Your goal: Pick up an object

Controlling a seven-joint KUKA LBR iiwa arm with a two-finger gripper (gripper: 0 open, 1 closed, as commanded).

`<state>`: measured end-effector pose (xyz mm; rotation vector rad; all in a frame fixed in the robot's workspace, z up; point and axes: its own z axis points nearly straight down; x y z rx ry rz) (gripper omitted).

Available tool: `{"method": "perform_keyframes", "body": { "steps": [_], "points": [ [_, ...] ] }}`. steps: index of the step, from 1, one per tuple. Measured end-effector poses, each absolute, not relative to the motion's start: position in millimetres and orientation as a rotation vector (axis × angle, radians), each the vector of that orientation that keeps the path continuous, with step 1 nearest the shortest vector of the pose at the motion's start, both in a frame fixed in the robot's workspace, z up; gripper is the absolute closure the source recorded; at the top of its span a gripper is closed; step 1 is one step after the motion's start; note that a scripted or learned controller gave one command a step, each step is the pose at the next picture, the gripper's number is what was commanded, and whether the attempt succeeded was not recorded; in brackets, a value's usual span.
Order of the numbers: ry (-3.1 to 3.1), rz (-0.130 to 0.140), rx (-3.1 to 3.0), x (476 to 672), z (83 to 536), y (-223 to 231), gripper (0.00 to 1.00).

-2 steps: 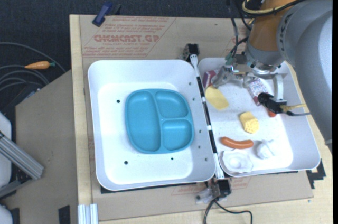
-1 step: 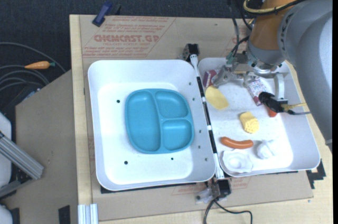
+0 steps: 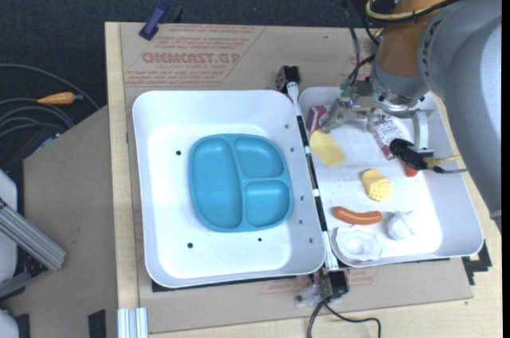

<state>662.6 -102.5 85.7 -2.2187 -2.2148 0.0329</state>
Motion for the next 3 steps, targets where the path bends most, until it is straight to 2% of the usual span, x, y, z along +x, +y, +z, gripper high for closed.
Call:
{"method": "perform_keyframes", "body": {
  "steps": [3],
  "points": [
    [-2.214,0.033,-2.219,662.5,85.4,-101.9,0.0]
  ]
}}
